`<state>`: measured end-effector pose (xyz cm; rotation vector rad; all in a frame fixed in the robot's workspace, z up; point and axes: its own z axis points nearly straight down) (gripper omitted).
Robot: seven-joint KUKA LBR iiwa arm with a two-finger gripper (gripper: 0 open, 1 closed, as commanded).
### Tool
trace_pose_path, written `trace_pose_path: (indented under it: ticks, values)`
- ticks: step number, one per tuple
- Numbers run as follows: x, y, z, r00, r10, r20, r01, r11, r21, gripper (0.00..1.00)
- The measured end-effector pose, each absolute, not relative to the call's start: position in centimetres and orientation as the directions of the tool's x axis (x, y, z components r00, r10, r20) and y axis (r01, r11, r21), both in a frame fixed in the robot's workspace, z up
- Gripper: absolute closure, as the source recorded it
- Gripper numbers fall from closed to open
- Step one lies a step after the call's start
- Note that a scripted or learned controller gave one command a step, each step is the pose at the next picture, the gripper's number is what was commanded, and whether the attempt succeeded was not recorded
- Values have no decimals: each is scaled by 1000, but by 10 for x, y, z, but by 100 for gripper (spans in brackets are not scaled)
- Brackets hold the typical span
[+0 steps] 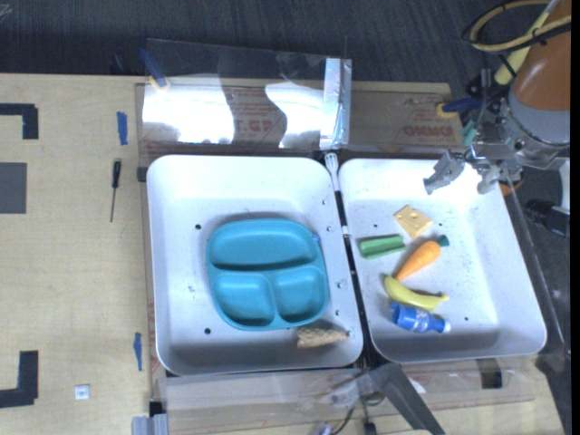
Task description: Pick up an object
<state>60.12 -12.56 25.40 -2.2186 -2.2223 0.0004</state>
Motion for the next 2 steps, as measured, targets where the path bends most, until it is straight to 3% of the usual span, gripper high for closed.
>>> trace_pose_path:
  ticks: [1, 2]
  values:
    - [599, -136, 103, -196, 981, 3, 981, 196, -6, 0]
    - [632, -179, 86, 4, 1000, -1, 1000, -4, 5, 0]
